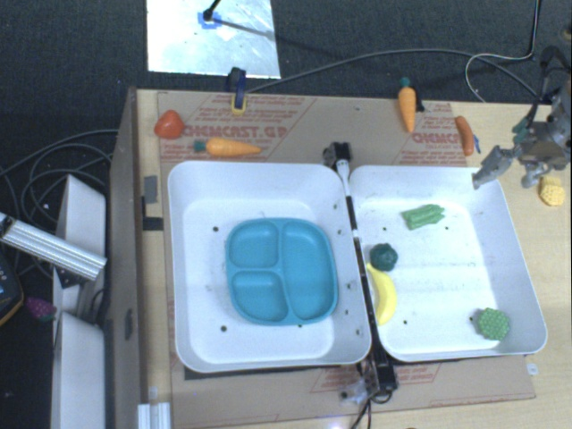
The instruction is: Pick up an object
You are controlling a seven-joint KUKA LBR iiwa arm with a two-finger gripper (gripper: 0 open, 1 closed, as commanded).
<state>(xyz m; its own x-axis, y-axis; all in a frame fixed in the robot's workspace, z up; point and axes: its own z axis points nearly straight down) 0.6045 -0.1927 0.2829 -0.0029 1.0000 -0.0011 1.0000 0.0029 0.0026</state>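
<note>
The toy banana (pixel 384 297) beside the blue plate (pixel 281 271) looks light and slippery, so grab its middle; I cannot tell how the pincer (pixel 493 166) stands.

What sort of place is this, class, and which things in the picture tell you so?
Probably a robotics lab test bench: a gripper reaches over two white bins of toy food such as a banana, with cables trailing beside.
</note>
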